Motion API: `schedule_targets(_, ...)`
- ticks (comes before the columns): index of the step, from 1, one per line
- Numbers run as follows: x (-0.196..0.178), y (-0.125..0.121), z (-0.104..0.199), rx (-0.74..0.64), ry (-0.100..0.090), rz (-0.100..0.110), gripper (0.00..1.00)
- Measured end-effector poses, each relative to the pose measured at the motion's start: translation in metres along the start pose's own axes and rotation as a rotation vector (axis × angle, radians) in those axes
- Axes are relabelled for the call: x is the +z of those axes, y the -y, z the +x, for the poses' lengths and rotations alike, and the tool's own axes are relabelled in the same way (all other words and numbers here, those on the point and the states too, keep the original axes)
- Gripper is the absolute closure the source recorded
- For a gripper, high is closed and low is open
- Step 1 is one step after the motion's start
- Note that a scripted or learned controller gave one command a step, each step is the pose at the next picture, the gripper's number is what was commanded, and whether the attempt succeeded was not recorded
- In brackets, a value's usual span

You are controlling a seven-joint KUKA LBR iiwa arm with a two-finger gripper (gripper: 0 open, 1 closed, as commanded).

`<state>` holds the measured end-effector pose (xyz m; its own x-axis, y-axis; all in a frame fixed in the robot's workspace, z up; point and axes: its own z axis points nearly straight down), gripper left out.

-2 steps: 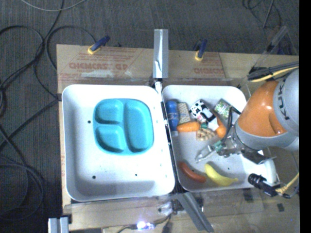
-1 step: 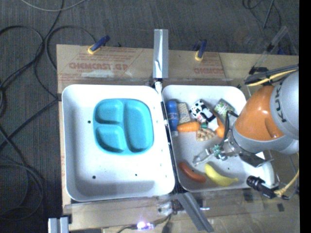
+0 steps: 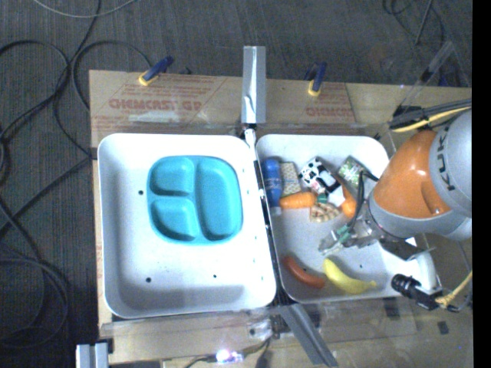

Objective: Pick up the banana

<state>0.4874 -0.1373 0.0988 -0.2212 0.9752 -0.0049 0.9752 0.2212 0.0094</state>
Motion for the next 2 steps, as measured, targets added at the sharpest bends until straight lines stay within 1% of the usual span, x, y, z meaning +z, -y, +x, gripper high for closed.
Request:
schedule_targets(1, 0.0001, 0.0001, 0.0001, 0.000, 0.000, 0.000, 0.00)
schedule_targets(2, 0.0097, 0.0011, -0.0027, 0.217, -0.004, 0.001, 0.00)
